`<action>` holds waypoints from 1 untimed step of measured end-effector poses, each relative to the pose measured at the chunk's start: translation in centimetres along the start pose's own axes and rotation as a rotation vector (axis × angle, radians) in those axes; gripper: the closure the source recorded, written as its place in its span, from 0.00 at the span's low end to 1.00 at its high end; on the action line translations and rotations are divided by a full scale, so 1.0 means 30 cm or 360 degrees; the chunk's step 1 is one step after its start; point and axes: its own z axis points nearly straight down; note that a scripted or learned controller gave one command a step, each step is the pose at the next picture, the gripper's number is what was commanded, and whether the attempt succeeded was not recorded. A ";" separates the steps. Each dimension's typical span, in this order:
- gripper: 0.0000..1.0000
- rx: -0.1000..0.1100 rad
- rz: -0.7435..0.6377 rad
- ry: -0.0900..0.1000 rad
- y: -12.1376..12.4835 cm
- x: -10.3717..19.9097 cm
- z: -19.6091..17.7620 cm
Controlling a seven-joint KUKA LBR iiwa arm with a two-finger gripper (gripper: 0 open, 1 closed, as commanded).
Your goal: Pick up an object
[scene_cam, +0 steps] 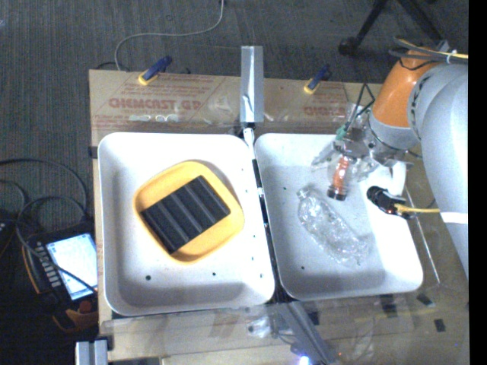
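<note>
claw (344, 175) over the right bin (293, 276), fingers spread apart, tips just above a crumpled clear plastic bag (331, 226), gripping nothing

Robotics lab. Two white bins (114, 204) on a cardboard-topped bench (175, 105), clamps (154, 68) at the far edge behind the bins. Grey carpet beyond, loose cable (183, 33), chair base (388, 6) far right of bins. Handheld control pendant (65, 261) on floor left of bins.
</note>
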 end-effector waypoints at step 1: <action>0.00 0.0034 -0.0356 -0.0002 0.049 -0.056 -0.005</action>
